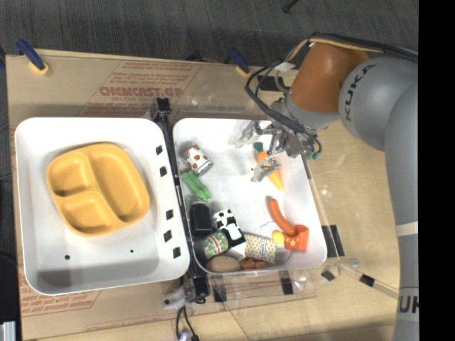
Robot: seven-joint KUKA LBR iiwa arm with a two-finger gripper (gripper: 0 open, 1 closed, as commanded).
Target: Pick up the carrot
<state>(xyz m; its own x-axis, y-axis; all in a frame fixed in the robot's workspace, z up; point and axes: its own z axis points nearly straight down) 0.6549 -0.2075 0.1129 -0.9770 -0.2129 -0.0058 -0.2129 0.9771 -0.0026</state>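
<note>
Pincer (269, 163) hangs low inside the right bin (313, 190), in that bin's upper right part, directly over the carrot (274, 174). Cannot tell from this slanted view whether it is spread or closed: metal parts and cables overlap there. Cannot tell either whether it touches the carrot or sits just above it.

Order of things, large to small, all placed against the right bin:
- Arm (370, 98), grey with orange band, reaches in over the bin's upper right corner.
- Left bin (28, 190) sits just beside it across the shared wall, holding a yellow divided tray (98, 188).
- Red-orange toy (288, 229) lies in the bin's lower right part, below the carrot and apart from it.
- Green pod (195, 186) lies near the bin's left wall.
- Black-and-white cow toy (227, 224) sits in the lower middle, amid a cluster of small items along the bottom wall.
- Carrot: small, orange, its pointed tip aimed toward the bin's lower right.

Step, as judged: final descent or grasp on the carrot; no lift is evident. Next move calls for closing across the carrot's thicker upper end, then a straight rise. The carrot is short and tapered, so a grip near the tip risks squeezing it out.
</note>
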